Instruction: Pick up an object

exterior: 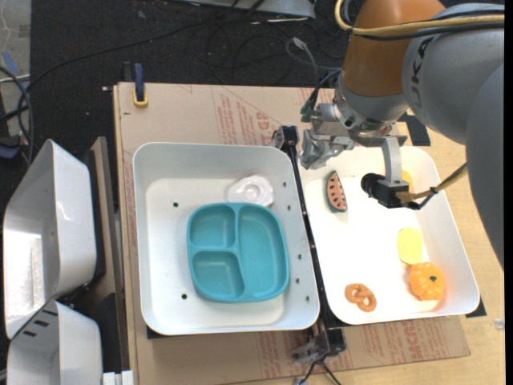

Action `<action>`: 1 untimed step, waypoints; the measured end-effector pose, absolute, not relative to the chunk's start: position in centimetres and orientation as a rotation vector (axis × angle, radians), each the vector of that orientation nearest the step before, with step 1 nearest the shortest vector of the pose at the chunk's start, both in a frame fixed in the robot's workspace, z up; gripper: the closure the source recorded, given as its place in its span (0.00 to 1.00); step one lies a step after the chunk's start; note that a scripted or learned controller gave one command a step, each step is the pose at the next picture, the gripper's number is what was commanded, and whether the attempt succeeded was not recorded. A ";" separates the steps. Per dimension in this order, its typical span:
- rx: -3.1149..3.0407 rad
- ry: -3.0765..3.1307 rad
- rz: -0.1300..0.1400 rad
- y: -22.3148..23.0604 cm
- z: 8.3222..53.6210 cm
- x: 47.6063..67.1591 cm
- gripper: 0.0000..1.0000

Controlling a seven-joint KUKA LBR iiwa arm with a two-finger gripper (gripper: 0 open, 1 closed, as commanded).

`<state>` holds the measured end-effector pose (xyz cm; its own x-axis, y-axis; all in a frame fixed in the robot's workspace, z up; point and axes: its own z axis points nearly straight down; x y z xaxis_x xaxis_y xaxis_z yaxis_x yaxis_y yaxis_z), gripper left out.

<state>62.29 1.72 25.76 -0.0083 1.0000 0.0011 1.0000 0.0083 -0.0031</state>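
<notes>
The right bin point(449, 215) holds a watermelon slice point(336, 191), a pale yellow piece point(410, 245), an orange pumpkin point(426, 281) and a small pretzel point(361, 296). My gripper point(315, 152) hangs over the bin's far left corner, just above and left of the watermelon slice. Nothing shows between its tips. A black fitting on the arm point(385, 191) partly covers another yellow piece point(404, 180) near the bin's middle.
The left bin point(152, 215) holds a teal divided plate point(238, 251) and a small white lid-like piece point(251, 189) behind it. A ridge where the two bins meet runs just left of the gripper. Spare white bins point(44, 231) stand off the bench's left side.
</notes>
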 end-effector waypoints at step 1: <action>-2.210 -2.227 0.005 6.3 23.5 61.2 1.00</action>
